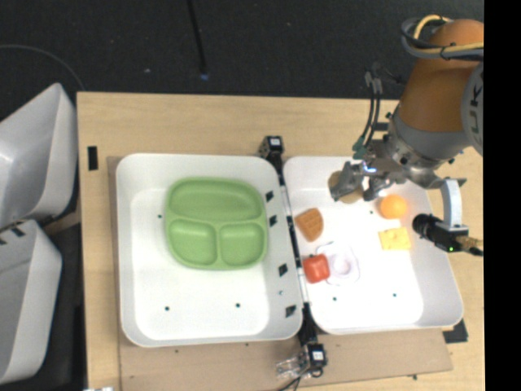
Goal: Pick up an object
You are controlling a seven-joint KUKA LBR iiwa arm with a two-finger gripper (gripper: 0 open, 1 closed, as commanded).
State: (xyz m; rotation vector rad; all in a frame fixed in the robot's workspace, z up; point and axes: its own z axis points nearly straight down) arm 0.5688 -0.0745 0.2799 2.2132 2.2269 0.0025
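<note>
Tool (358,184) hangs low over right bin (440,300), far side; cannot tell its grip state. Orange ball (393,207) just right of it, yellow block (395,239) nearer camera, brown piece (309,222) and red piece (316,268) to its left: loose, spread, likely for easy picking

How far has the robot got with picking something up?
Nothing looks picked up yet. The hand hangs over the right bin, near the orange ball. The ball, yellow block, brown piece and red piece all lie on the bin floor. Grasping and lifting remain.
</note>
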